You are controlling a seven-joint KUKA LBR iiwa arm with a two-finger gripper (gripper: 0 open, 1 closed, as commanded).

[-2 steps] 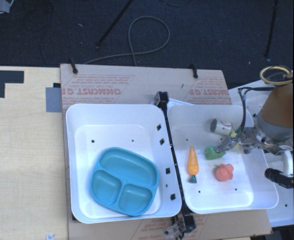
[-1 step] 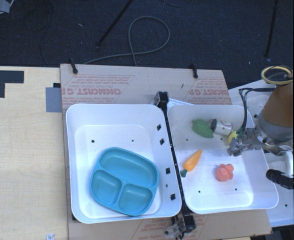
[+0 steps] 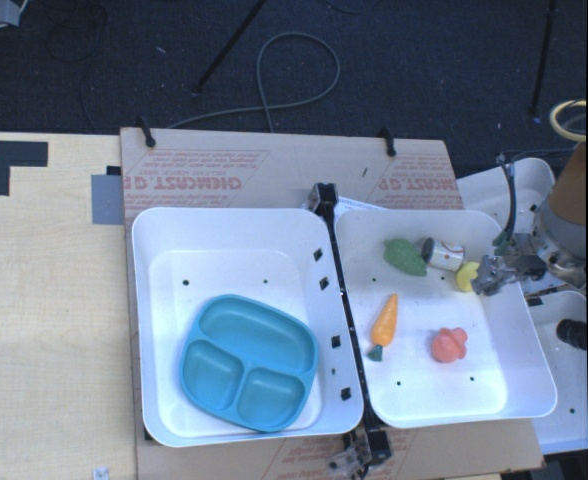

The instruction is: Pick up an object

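A blue tray (image 3: 249, 361) is seen in the left bin (image 3: 164, 238). A carrot (image 3: 385, 320), a green toy (image 3: 405, 256) and a pink toy (image 3: 449, 344) are seen in the right bin (image 3: 514, 393).

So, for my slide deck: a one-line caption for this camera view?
Gripper at the right bin's edge by a yellow object; blue tray in left bin.

hand (image 3: 486, 276) low, arm reaching leftward

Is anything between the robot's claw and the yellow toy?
Nothing visible is. The gripper sits at the right bin's right edge, right beside the yellow toy. The other toys lie farther left or nearer the camera.
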